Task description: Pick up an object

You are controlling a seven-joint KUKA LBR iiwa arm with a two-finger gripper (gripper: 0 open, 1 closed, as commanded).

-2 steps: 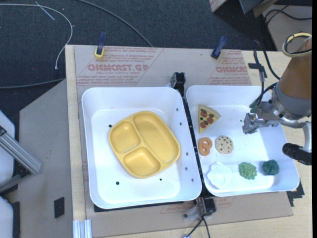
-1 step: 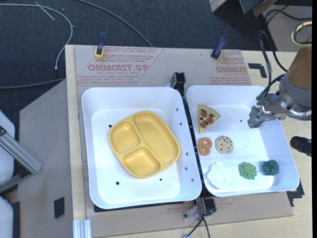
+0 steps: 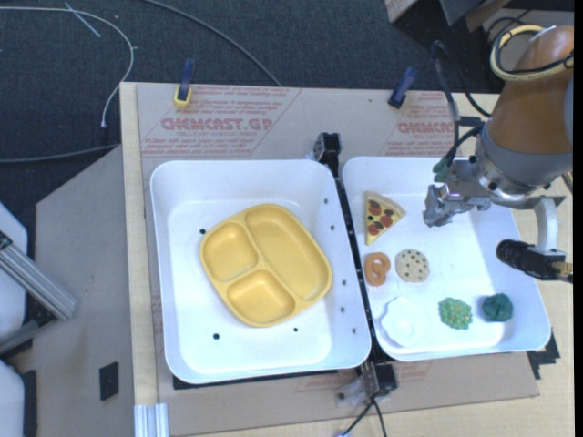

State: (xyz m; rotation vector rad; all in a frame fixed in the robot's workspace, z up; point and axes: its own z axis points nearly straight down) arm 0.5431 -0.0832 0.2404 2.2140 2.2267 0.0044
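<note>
- The left bin point(image 3: 173, 244) on the desk point(image 3: 146, 153) holds a yellow divided plate point(image 3: 264, 264), lying flat near its middle.
- The right bin point(image 3: 524, 335) holds a pizza slice point(image 3: 381, 215), a small doughnut point(image 3: 377, 268), a cookie point(image 3: 412, 265), a white piece point(image 3: 401, 321), a light green piece point(image 3: 455, 312) and a dark green piece point(image 3: 497, 308).
- The claw point(image 3: 439, 209) hangs over the upper part of the right bin; nothing is seen between its tips, and how far it is open I cannot tell.
- The pizza slice lies just left of the claw; the cookie is below it, a little to the left.
</note>
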